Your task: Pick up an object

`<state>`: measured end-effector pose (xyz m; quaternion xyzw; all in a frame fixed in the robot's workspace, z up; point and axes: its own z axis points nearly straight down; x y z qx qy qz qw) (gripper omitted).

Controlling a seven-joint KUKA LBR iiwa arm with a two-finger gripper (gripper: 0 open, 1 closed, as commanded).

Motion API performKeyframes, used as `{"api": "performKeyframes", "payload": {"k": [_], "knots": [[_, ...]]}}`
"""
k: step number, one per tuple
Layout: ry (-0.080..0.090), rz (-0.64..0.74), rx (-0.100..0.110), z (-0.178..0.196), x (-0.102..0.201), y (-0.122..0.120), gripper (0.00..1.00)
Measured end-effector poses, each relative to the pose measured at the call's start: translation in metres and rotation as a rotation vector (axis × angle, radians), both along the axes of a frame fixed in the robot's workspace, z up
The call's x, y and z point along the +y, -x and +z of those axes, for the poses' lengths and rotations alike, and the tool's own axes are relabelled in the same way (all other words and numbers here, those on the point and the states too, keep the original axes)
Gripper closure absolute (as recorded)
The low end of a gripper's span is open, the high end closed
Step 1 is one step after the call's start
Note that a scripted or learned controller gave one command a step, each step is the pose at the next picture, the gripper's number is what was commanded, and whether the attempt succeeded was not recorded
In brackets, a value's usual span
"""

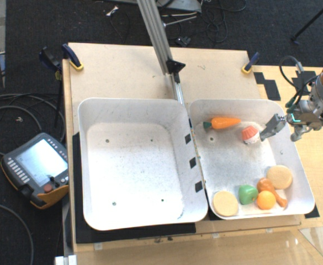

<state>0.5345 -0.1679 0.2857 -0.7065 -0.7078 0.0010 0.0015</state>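
Several toy foods in the right bin (294, 148) – none in the left bin (95, 148). Gripper (284, 130) over the right bin's far right rim, jaws spread wide, nothing between them. Nearest finger (272, 127) slanting down and leftward, tip just beside the red piece (250, 134), possibly touching it; hard to tell which from this slant.

Red piece: left of the gripper, slightly nearer the bench front, small and roundish, no clear long axis, so probably no need to turn the wrist for it. To straddle it, probably a short shift left before closing – as it stands, lies outside the jaws, not between them.

Carrot (223, 123) further left, apart from the red piece, long axis running left to right, green end toward the bin divider. Likely graspable across its width only.

Well apart at the front corner: tan disc (281, 176), second disc (225, 202), green piece (248, 192), orange ball (266, 200), crowded close together, a harder pick by the look of it.

No brand, label or legible writing on any of these; pendant (37, 170) screen at far left too small to read
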Motion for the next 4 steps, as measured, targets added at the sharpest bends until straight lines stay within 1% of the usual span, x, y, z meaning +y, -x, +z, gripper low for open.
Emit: {"api": "performKeyframes", "payload": {"k": [1, 2, 3, 4], "knots": [[0.001, -0.001, -0.004, 0.002, 0.000, -0.001, 0.00], [0.000, -0.003, 0.001, -0.043, -0.004, -0.004, 0.00], [0.000, -0.002, 0.001, -0.088, 0.002, -0.005, 0.00], [-0.001, -0.002, 0.002, -0.136, 0.008, 0.003, 0.00]]}}
